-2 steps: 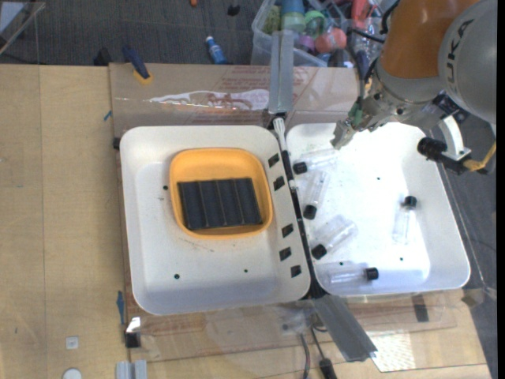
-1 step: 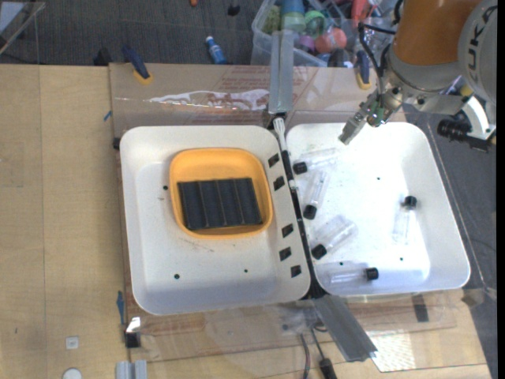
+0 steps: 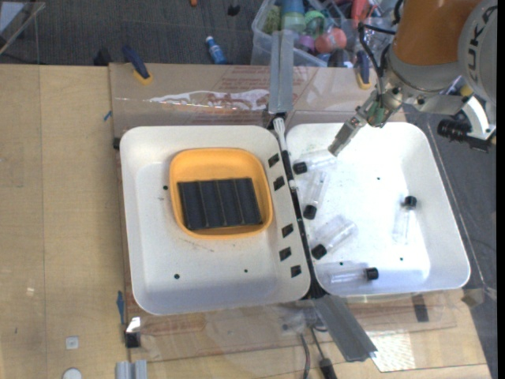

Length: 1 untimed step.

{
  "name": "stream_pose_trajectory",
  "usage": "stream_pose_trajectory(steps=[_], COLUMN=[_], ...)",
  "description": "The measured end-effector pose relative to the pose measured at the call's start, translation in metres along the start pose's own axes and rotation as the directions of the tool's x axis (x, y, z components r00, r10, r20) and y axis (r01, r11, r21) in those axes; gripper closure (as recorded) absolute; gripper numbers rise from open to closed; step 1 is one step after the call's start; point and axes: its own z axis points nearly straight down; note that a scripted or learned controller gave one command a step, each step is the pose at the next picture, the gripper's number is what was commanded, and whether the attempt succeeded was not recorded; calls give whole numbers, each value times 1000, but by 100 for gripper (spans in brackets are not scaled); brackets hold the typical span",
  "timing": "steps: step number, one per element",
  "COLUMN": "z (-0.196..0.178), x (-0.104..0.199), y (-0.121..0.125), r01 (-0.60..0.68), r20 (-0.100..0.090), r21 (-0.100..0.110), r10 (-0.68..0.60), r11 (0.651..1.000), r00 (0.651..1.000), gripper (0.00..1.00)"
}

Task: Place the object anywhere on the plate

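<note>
**Overhead: one plate, five vials, my tool aloft**

Leftward, one orange plate (image 3: 220, 192) carrying a black ribbed slab (image 3: 220, 204) sits in the left bin (image 3: 150, 275). Five clear black-capped vials (image 3: 332, 234) lie scattered in the right bin (image 3: 442, 259). My tool (image 3: 345, 139) hangs over that bin's far edge; whether it's spread, I cannot tell.
</note>
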Motion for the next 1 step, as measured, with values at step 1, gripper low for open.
stream_pose_trajectory(steps=[1], z=[-11], x=[-1], y=[2], r01=[0], r20=[4], r21=[-6], r10=[0], r11=[1000], r00=[1000], gripper=[100])
